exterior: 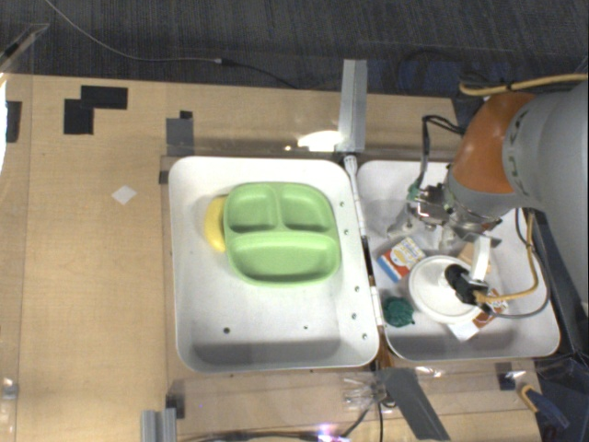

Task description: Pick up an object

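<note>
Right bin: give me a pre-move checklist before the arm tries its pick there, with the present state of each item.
1. Arm over the right bin: ok.
2. End effector low among the items: ok.
3. Fingers open or shut: cannot tell.
4. Anything held: cannot tell.
5. Targets within reach, white bowl, teal object, small carton: ok.
6. Green tray and yellow item lie in the left bin, out of the way: ok.

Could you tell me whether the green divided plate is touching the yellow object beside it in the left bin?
Touching: the camera view shows the green divided plate overlapping the yellow object, with no gap between them.
</note>
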Robot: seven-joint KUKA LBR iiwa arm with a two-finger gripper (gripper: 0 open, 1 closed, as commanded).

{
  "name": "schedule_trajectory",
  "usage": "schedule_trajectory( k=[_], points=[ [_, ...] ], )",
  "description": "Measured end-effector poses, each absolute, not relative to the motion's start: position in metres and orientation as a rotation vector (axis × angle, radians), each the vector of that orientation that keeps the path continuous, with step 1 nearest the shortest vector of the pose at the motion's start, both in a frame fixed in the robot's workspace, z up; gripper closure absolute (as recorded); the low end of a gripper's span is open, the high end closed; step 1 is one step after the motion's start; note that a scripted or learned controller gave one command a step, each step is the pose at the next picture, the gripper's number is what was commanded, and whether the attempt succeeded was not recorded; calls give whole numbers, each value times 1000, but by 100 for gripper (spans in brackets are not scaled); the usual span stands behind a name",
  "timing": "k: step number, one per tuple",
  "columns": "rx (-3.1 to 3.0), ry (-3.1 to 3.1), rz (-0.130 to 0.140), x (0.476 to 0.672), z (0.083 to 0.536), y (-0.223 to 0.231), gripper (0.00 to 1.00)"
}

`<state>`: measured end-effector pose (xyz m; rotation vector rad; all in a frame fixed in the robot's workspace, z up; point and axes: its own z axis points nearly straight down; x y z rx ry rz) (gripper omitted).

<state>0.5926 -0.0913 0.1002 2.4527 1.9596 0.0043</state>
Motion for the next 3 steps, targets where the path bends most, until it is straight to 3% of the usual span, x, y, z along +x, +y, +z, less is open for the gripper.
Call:
schedule_trajectory(
  k=[1,2,3],
  points=[
    [2076,2346,10,568,89,-87,0],
    [2071,2342,16,571,101,-87,100],
    [2070,2358,6,597,186,-12,100]
  ],
)
